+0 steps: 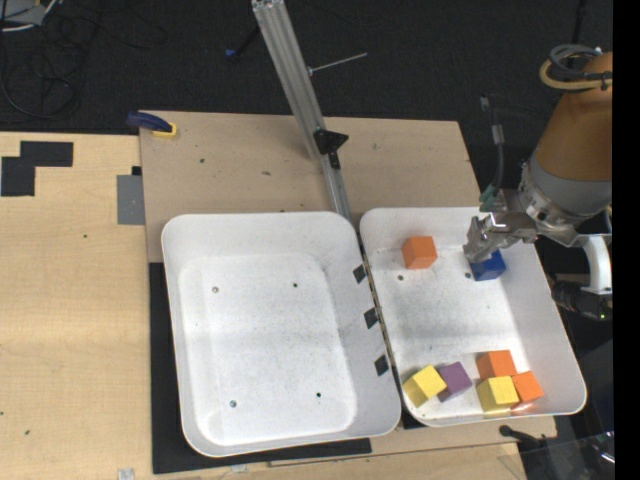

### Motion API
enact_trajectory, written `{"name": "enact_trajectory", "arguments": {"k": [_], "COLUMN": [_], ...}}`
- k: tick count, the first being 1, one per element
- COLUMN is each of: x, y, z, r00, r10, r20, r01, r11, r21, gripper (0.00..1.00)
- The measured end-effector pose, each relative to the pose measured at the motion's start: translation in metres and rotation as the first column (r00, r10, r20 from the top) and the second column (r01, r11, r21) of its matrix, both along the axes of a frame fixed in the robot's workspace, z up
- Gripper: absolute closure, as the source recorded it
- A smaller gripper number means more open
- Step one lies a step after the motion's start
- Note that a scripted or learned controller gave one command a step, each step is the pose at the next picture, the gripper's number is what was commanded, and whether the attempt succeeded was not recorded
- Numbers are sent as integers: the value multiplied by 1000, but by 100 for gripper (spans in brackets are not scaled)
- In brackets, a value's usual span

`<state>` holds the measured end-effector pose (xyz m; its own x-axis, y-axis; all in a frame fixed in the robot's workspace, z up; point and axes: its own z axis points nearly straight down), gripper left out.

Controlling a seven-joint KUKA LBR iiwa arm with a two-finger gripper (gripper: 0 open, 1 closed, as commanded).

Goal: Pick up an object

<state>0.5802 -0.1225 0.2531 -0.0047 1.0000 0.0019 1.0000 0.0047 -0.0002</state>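
Over the right-hand shallow white plastic bin (560, 363), near its far right corner, the metal two-finger gripper (487, 243) of the grey arm with the orange band (578, 138) is seen lowered. A small blue cube (489, 265) is found directly beneath the fingertips, touching or partly covered by them; whether the pincer is spread, pressed together or pinching the cube cannot be told from this slanted view. A small orange cube (420, 252) is set apart to the left of the gripper, on the same bin's floor. Along the near edge of that bin a cluster is gathered: a yellow cube (425, 383), a purple cube (454, 378), a second yellow cube (497, 394) and two more orange cubes (496, 364). The left-hand shallow white bin (200, 243) is placed just beside, the two rims touching.
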Motion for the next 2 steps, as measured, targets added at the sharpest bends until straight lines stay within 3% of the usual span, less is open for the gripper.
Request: {"name": "enact_trajectory", "arguments": {"k": [2], "x": [21], "y": [109], "z": [-17], "r00": [1000], "r10": [-1], "r20": [-5], "r01": [1], "r11": [1000], "r21": [0], "gripper": [100]}}
